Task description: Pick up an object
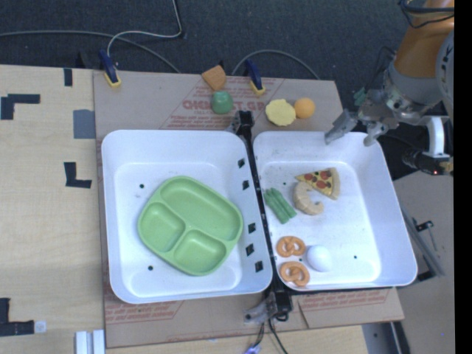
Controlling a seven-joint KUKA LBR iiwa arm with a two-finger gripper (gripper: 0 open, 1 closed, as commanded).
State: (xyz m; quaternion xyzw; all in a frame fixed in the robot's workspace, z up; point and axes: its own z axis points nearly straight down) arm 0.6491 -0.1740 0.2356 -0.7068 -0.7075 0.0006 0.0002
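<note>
Zero progress on the pick so far, judging by the layout. Gripper [352, 130] hovering over the far rim of the right bin [394, 220], fingers spread apart, nothing between them. Pizza slice [322, 181], bagel [307, 199], green beans [279, 205], two pretzels [290, 246] and white egg [319, 258] all sitting in that bin. Left to do: descend, grab, lift.

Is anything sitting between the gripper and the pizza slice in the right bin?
Nothing visible. The gripper, fingers open, hangs over the far rim of the right bin; bare white bin floor lies between it and the pizza slice. The bagel touches the slice on its near side, away from the gripper.
</note>
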